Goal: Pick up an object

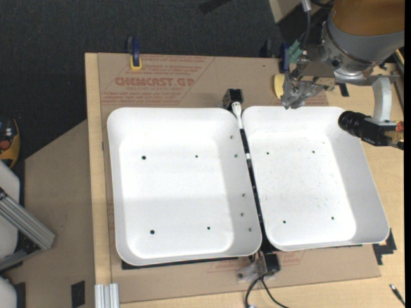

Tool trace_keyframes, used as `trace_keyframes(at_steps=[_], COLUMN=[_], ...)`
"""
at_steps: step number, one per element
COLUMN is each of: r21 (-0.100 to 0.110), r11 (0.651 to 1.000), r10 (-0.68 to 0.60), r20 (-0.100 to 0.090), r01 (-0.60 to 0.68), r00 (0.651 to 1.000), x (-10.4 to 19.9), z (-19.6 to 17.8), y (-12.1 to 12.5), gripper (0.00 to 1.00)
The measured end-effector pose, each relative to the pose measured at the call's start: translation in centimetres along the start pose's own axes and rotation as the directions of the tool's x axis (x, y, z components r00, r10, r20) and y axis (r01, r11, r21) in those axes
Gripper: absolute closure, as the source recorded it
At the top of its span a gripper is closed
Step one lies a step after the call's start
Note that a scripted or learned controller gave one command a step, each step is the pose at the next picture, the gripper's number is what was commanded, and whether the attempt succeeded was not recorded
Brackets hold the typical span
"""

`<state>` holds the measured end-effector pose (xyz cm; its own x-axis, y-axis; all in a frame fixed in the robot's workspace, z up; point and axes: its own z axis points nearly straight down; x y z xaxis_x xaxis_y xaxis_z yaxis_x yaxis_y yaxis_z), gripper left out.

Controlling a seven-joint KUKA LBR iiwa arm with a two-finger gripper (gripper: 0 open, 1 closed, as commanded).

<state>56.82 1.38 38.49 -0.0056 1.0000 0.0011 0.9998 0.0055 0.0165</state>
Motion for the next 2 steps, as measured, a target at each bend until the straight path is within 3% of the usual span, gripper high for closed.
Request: trace_keyframes(at_steps=[1,2], r21=[0.024,0.025], r11=[1.0,1.0], r10=[0.0,-0.005], r20=[0.0,-0.001], r01=[0.0,0.005], r00=[1.0,1.0], x=[5.6,16.1], z=[11.1,17.4], y=[4.2,2.1], gripper=[1.0,1.0])
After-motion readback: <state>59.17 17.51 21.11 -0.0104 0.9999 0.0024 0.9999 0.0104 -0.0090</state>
